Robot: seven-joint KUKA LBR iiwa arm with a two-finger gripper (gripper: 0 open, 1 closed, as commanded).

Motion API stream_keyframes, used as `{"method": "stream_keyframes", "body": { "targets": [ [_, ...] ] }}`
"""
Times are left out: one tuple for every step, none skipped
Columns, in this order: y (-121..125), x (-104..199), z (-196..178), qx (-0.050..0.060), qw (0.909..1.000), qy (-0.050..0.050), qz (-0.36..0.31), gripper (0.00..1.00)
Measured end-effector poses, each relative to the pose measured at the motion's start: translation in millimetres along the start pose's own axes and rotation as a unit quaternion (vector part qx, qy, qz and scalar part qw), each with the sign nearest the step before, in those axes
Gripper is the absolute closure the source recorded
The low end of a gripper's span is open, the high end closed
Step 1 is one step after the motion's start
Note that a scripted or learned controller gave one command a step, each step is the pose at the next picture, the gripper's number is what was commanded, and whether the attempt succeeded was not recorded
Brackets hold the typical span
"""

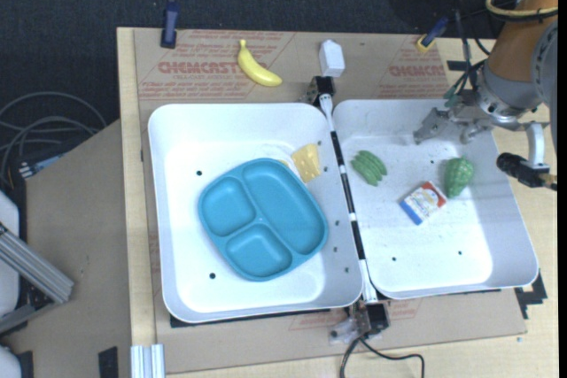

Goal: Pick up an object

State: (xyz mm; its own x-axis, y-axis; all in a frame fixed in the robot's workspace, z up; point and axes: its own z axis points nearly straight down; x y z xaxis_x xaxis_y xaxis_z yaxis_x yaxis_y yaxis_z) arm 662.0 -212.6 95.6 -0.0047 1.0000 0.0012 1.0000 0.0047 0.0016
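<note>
Three candidate objects are lying in the right bin (505, 252): a green ridged item (368, 166) near the bin's left wall, a second green lumpy item (458, 175) toward the right, and a small blue, white and red packet (421, 202) sitting between and slightly below them. All three are resting apart from one another on the bin floor. The gripper (443, 126) is hanging over the upper part of this bin, above the second green item and not touching it; nothing is showing between its fingers, and whether they are spread or closed cannot be told. In the left bin (168, 190), a blue divided plate (260, 218) is lying centrally, with a pale yellow piece (306, 161) touching its upper right edge. A banana (256, 66) is resting on the bench (213, 57) beyond the bins.
</note>
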Motion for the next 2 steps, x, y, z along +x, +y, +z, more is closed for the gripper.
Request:
{"method": "stream_keyframes", "body": {
  "targets": [
    [-42.5,17.5,11.2,0.001,1.0,0.0,0.002,0.0],
    [-101.1,17.5,11.1,0.002,1.0,0.0,0.002,0.0]
  ]
}}
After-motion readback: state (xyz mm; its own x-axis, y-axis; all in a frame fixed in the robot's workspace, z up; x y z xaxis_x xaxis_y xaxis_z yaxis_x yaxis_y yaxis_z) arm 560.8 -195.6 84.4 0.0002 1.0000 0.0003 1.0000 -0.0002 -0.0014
